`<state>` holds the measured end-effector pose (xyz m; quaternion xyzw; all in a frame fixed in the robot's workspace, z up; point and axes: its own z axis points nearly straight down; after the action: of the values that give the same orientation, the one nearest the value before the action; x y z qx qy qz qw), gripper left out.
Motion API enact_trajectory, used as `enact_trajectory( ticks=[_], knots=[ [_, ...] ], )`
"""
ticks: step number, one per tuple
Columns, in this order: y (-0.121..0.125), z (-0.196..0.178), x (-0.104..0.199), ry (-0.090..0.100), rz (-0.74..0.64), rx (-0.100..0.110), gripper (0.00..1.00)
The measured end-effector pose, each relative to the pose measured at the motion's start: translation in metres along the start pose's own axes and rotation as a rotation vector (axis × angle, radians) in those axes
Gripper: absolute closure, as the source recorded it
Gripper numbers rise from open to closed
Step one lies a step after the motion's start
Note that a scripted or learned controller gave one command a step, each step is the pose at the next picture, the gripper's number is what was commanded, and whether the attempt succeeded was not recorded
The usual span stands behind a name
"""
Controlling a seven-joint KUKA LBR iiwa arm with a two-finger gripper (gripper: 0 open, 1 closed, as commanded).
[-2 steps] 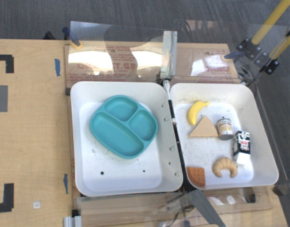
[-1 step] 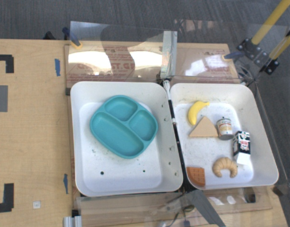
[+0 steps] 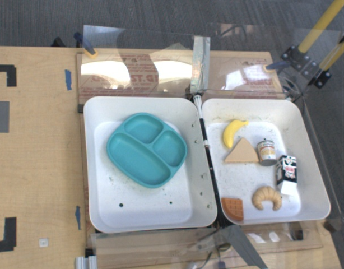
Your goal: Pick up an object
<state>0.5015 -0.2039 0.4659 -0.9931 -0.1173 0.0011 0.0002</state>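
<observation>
waffle (image 3: 232, 208), perhaps, at corner, croissant (image 3: 267, 198) near rim

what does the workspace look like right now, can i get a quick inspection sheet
surface: wooden bench bearing two white bins, left bin and right bin, side by side
job's things: in the right bin, a banana, a tan wedge, a small can, a black and white carton, a croissant and a waffle in the near left corner
clutter: a teal divided plate in the left bin
end effector: nothing seen
cables: nothing seen
surroundings: clear panels behind the bins, blue tape marks on the bench, yellow poles at the far right
</observation>
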Motion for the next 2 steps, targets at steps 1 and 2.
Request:
enact_trajectory(
  ticks=[1,2],
  knots=[
    [0.016,-0.019,-0.019,0.003,0.034,-0.002,1.00],
    [0.027,-0.018,0.032,0.001,-0.419,-0.002,1.00]
  ],
)
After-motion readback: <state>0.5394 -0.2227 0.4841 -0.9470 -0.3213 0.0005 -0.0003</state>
